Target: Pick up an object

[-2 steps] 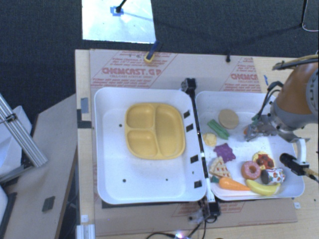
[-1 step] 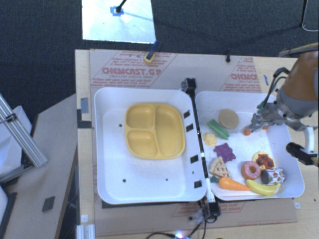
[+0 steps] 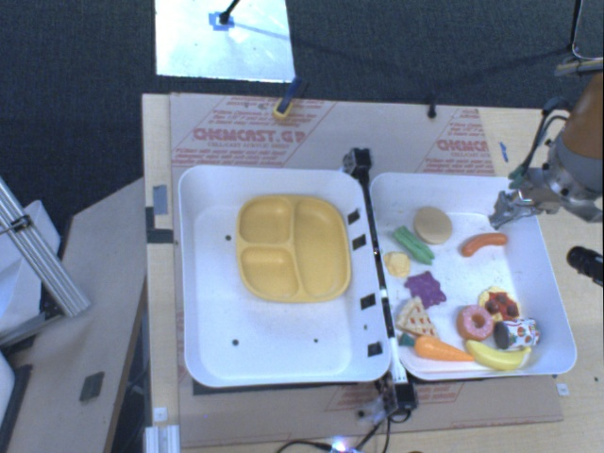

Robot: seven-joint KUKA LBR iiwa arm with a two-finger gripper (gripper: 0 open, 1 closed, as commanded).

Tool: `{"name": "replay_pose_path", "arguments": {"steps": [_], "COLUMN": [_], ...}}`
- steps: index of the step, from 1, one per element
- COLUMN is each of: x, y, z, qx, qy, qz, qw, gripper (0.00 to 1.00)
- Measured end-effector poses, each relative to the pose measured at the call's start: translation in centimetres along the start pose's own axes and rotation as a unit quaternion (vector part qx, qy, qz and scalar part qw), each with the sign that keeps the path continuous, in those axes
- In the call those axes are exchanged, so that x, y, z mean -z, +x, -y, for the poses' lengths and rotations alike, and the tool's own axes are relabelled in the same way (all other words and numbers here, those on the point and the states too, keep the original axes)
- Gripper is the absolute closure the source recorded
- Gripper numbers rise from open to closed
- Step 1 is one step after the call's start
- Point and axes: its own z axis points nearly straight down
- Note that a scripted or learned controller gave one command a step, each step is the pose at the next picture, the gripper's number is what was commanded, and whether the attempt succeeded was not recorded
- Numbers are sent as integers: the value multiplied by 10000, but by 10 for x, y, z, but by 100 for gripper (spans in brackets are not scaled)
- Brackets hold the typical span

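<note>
The right bin (image 3: 543, 253) holds several toy foods: a tan round cookie (image 3: 433, 224), a green bean pod (image 3: 412, 244), an orange sausage (image 3: 483, 243), a purple piece (image 3: 426, 289), a pink donut (image 3: 473, 323), a pizza slice (image 3: 413, 319), a carrot (image 3: 440, 349) and a banana (image 3: 495, 355). My gripper (image 3: 510, 207) hangs over the bin's far right part, just above and right of the sausage, with nothing seen between its fingers. The grey arm with its orange band (image 3: 583, 121) comes in from the right edge.
The left bin (image 3: 203, 281) carries a yellow divided plate (image 3: 291, 247). A black divider with clips (image 3: 373, 262) runs between the bins. A small yellow piece (image 3: 397, 264) and a red-topped tart (image 3: 498, 303) also lie in the right bin.
</note>
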Motion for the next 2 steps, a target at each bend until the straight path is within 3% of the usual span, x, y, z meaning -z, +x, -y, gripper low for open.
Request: {"name": "replay_pose_path", "arguments": {"steps": [1, 2], "x": [12, 2], "y": [0, 55], "z": [-1, -14], "qx": [0, 22], "qy": [26, 34], "qz": [-9, -24], "qw": [10000, 10000], "gripper": [100, 100]}}
